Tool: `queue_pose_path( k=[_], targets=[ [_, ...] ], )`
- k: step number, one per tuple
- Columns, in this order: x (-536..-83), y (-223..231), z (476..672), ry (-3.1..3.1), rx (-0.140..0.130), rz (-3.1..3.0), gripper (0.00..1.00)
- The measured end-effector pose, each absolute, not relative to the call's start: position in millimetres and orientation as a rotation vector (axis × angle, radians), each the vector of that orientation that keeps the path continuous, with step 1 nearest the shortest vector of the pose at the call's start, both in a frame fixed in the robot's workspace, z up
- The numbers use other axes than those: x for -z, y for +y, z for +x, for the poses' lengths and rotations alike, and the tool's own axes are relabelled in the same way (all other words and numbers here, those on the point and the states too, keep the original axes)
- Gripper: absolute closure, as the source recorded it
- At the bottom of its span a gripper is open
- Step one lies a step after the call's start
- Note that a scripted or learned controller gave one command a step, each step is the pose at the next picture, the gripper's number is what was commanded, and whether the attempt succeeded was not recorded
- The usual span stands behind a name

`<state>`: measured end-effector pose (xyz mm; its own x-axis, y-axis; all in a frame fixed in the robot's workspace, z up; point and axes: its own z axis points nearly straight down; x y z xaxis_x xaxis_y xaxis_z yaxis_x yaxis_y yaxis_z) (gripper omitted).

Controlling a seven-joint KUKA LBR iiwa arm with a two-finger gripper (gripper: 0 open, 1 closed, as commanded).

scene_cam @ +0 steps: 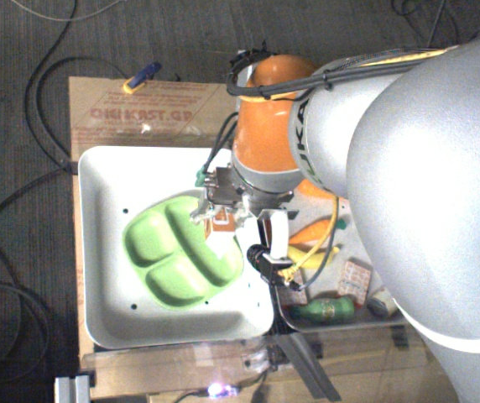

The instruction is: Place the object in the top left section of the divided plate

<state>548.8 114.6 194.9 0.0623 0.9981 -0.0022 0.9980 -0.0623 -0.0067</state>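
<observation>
A green divided plate (177, 254) lies tilted in the left white bin (106, 191). My gripper (220, 217) hangs over the plate's upper right rim, under the orange wrist band. A small orange-brown object (221, 223) shows between its fingers, just above the plate's edge. The plate's sections look bare. The wrist hides the plate's far right corner.
The right bin (284, 316) holds an orange carrot-like piece (311, 232), a yellow item (309, 261), a green bottle (324, 311) and a small pink box (355, 280). The arm covers most of that bin. Cardboard (139, 116) with a blue-yellow item (142, 75) lies behind the bins.
</observation>
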Motion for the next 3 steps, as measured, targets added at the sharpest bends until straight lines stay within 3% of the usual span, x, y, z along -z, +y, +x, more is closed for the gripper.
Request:
queue_pose_path(
  k=[1, 2, 3],
  targets=[
    [-223.6, 173.5, 486.3, -2.142, -0.01, -2.295, 1.0],
    [-274.0, 115.6, 537.6, -2.125, -0.007, -2.317, 1.0],
    [-233.2, 162.3, 507.8, -2.158, -0.01, -2.281, 1.0]
  ],
)
